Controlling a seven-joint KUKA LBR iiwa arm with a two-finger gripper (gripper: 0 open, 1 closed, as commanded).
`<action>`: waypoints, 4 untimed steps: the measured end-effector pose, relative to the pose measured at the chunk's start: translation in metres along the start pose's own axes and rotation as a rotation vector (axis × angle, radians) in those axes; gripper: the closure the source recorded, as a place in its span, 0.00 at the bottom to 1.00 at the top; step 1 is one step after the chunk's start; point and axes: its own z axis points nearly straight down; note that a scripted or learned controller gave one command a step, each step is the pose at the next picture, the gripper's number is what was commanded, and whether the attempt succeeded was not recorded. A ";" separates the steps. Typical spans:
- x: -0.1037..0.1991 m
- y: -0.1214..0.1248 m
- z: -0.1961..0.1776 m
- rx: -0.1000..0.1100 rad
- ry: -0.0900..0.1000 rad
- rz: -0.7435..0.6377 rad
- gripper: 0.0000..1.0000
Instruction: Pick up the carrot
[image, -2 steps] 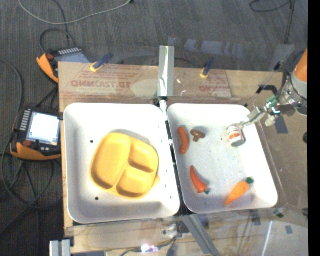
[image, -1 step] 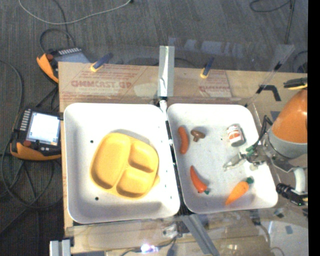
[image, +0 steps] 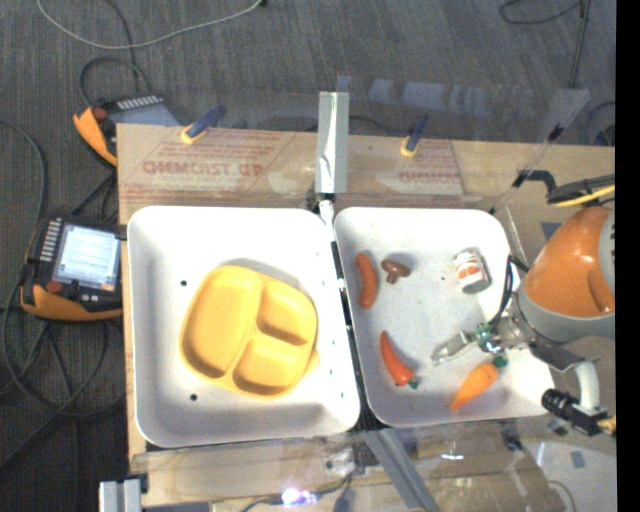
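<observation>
Gripper (image: 452, 349) low over right bin (image: 432, 222), reaching in from right, slim metal fingers (image: 446, 350) pointing left, gap between them too small to judge, nothing seen held. Carrot (image: 474, 385) lying on bin floor just below and right of fingertips, near front wall, green top toward gripper, apart from fingers. Same bin: red pepper (image: 396, 360), sausage (image: 367, 280), brown mushroom (image: 397, 268), small can (image: 469, 270); left bin (image: 150, 300) holding yellow divided tray (image: 252, 330)
</observation>
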 end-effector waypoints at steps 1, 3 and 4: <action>-0.023 -0.005 0.001 0.005 0.016 -0.377 0.00; 0.076 0.010 -0.088 0.015 0.015 -0.100 1.00; 0.033 0.003 -0.105 0.012 0.016 -0.435 1.00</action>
